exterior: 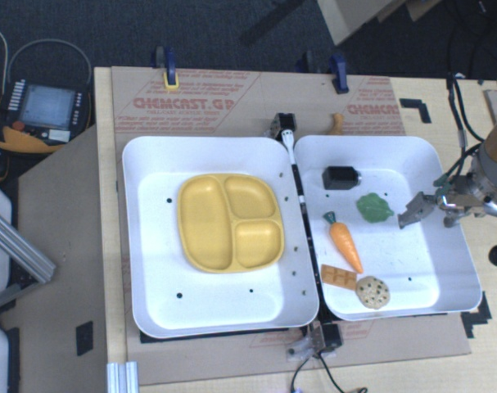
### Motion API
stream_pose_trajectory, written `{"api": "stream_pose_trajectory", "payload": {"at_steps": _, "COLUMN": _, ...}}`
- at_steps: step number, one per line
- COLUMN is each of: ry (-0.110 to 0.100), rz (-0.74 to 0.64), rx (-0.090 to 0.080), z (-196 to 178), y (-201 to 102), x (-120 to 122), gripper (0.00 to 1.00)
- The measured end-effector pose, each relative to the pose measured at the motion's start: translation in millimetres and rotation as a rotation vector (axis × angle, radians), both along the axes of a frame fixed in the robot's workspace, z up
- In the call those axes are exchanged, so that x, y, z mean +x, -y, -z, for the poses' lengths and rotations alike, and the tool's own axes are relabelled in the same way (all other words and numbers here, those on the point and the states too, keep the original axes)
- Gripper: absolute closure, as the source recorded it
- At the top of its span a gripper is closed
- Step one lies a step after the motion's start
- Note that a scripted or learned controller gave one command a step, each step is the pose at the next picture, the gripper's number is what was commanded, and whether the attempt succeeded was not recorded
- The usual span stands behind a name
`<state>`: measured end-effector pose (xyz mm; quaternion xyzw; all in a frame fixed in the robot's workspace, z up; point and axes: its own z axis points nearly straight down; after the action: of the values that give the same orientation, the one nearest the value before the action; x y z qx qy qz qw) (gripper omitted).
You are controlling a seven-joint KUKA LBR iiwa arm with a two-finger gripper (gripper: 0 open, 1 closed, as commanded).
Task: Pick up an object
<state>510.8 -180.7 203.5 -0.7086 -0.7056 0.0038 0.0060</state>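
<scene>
- A green leafy toy piece (374, 208), like a lettuce leaf, is lying in the middle of the right bin (453, 289), nearest of the objects to the tool
- A toy carrot (345, 243) is lying slantwise just below and left of the green piece, its green tip pointing toward the upper left
- A black block (341, 178) is sitting near the bin's upper left part, above the carrot
- A brown cracker-like rectangle (338, 277) is lying near the bin's lower edge, and a round chocolate-chip cookie (372, 292) is touching or almost touching its right end
- The tool (415, 212) is reaching in from the right over the right bin, its grey tip pointing toward the green piece but apart from it; nothing is showing between its fingers, and I cannot tell whether it is released or clenched
- The left bin (150, 244) is holding a yellow divided plate (230, 221) with three compartments
- Both bins are sitting side by side on a cardboard-covered tabletop (232, 97), with blue clamps (339, 72) at its far edge
</scene>
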Motion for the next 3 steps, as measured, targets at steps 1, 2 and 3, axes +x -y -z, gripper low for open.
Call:
{"api": "stream_pose_trajectory", "payload": {"at_steps": 1, "ry": 0.014, "rz": -0.004, "rx": -0.004, "z": -7, "y": -1, "x": 3, "gripper": 0.0}}
{"api": "stream_pose_trajectory", "payload": {"at_steps": 2, "ry": 0.007, "rz": -0.004, "rx": 0.0, "z": 44, "y": -9, "x": -4, "gripper": 0.0}}
{"api": "stream_pose_trajectory", "payload": {"at_steps": 3, "ry": 0.006, "rz": -0.002, "rx": 0.0, "z": 101, "y": -6, "x": -14, "gripper": 0.0}}
